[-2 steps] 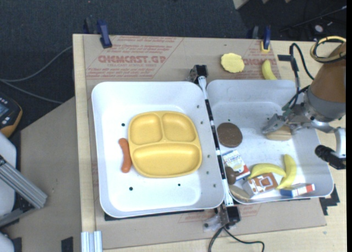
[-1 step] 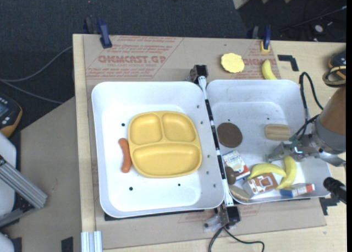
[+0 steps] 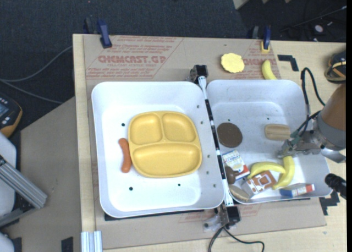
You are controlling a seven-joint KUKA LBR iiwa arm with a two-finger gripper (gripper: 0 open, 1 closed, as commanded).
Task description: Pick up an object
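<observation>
Below the gripper [image 3: 291,149], its grip state impossible to tell, a banana [image 3: 287,171] lies just beside it, long axis running away downward

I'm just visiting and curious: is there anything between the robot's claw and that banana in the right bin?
Nothing visible. The gripper sits right above the banana's upper end, with no object between them. The tan block lies just beside it, further back.
</observation>
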